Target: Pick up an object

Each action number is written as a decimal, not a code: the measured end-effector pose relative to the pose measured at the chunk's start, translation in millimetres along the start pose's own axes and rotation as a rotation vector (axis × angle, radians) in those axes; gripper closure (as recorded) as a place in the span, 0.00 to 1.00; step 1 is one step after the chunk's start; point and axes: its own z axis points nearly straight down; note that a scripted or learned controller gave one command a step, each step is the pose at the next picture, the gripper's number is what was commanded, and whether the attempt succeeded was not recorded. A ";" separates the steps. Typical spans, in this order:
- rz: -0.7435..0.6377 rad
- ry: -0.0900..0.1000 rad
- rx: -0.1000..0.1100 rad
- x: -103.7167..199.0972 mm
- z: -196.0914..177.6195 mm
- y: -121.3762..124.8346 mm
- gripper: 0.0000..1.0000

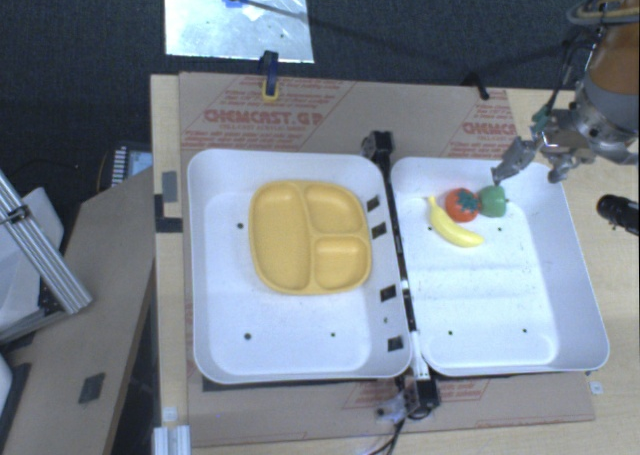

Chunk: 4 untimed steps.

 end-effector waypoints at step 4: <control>-0.002 -0.001 -0.008 -8.3 129.7 -0.3 0.00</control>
